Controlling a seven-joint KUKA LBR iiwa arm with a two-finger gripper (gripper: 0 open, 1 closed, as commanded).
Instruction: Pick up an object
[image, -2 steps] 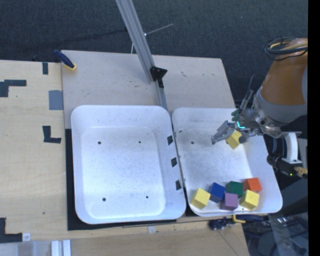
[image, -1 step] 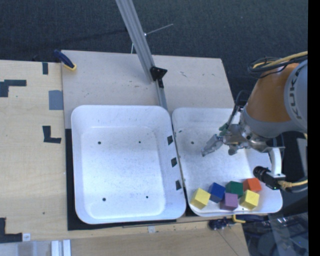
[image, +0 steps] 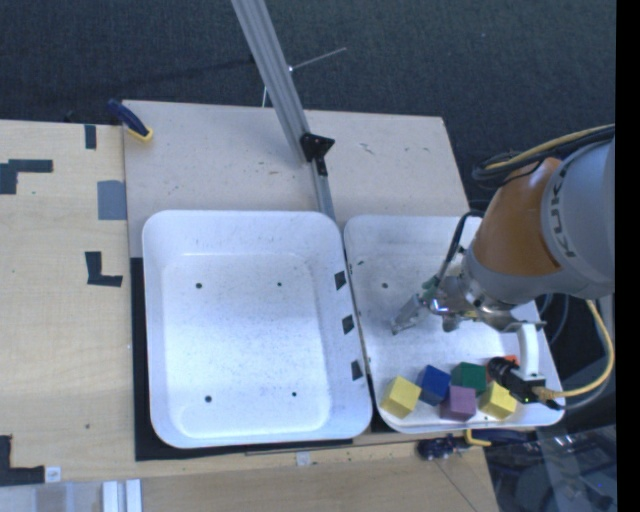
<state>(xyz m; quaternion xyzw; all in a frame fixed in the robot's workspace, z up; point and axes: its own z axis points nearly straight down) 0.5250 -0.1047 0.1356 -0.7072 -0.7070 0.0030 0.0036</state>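
Several small blocks lie bunched at the near end of the right bin (image: 400, 245): a yellow block (image: 402, 396), a blue block (image: 434, 383), a green block (image: 468, 375), a purple block (image: 461, 401) and a second yellow block (image: 499, 403). My gripper (image: 408, 318) hangs over the bare middle of the right bin, pointing toward the bin's left wall. It is up and left of the blocks, apart from them, and I see nothing in it. A small orange-red piece (image: 511, 361) peeks out beside the arm, partly hidden.
The left bin (image: 240, 325) sits alongside, split from the right one by a shared rim (image: 350, 310). A grey metal post (image: 285, 90) slants down from the top to the bins' far edge. The arm's orange-banded body (image: 520, 235) covers the right bin's right side.
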